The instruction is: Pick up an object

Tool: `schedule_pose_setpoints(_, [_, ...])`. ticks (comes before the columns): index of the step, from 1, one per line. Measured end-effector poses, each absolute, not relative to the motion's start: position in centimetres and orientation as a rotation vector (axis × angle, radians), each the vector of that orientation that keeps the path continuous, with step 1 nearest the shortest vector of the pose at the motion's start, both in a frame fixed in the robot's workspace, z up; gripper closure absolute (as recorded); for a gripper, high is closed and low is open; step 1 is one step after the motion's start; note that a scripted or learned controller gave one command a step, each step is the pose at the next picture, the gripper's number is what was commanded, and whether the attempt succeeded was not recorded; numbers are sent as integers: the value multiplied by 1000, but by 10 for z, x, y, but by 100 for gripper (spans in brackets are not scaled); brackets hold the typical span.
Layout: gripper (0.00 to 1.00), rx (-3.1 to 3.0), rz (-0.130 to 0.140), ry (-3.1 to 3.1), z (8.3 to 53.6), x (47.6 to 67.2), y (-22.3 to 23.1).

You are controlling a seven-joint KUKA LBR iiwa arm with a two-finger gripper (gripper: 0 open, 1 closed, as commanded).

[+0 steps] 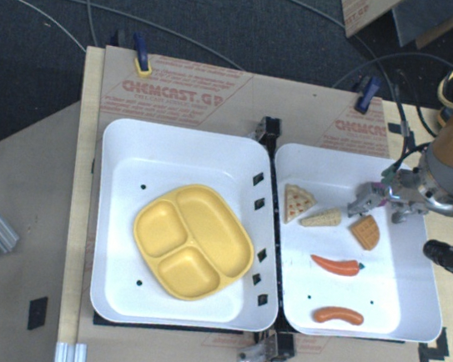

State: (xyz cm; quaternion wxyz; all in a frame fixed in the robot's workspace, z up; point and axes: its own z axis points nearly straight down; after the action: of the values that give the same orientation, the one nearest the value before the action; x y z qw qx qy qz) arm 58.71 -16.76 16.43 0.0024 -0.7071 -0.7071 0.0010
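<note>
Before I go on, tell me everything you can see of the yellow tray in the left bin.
The yellow tray looks like smooth moulded plastic with rounded corners, split by raised ridges into three compartments: one long one along its upper right side and two smaller ones at left and bottom. All three hold nothing. It lies flat, right side up, turned at a slant, about the middle of the left bin, resting on the bin's floor and apart from its walls. Nothing else touches it.

The grey arm with its orange band reaches in from the right, its claw (368,201) lowered leftward.
</note>
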Motion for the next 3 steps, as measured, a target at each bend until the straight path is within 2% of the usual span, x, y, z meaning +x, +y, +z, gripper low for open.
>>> schedule_pose_setpoints(1, [0,-2218,5,-2216,113,579,-174])
schedule_pose_setpoints(2, [100,-2222,-2,-2221,128,581,-174])
schedule_pose_setpoints(3, [100,-2224,-4,-2225,172,578,-173])
